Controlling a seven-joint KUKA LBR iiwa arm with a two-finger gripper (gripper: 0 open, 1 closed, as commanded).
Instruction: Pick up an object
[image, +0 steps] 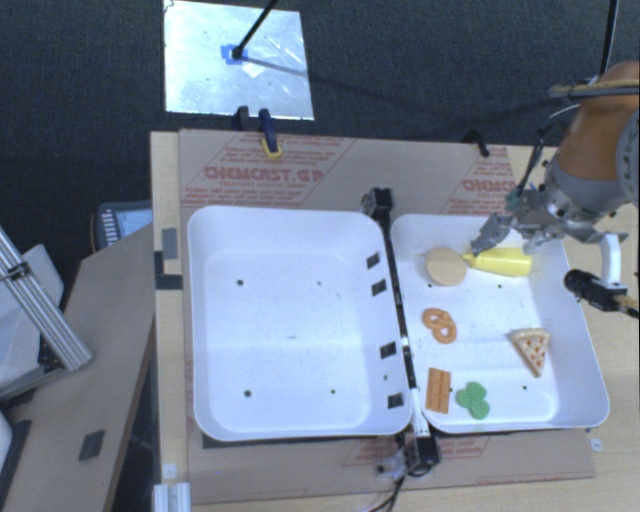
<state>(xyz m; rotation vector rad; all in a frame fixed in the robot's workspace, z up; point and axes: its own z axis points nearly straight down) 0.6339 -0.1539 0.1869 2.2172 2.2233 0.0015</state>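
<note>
I am looking down at a slant on two shallow white bins set side by side on a bench. The left bin (285, 320) offers a wide stretch of bare white floor inside its raised rim. The right bin (578, 400) holds every object. A round tan disc (446, 267) lies near its far left, and a yellow banana-shaped toy (500, 262) lies just beside it on the right. Nearer me sit a small pretzel (439, 324), a pizza slice (532, 350), an orange cracker (438, 390) by the dividing edge, and a green leafy piece (473, 400) just beside the cracker. Bare floor shows between the pretzel and the pizza slice.

The arm comes in from the right, its orange band (598, 125) high above the right bin's far corner. The gripper (497, 237) slopes down and leftward, hanging just over the banana toy's far side. I cannot tell how it is set, and nothing visibly sits in it.
</note>
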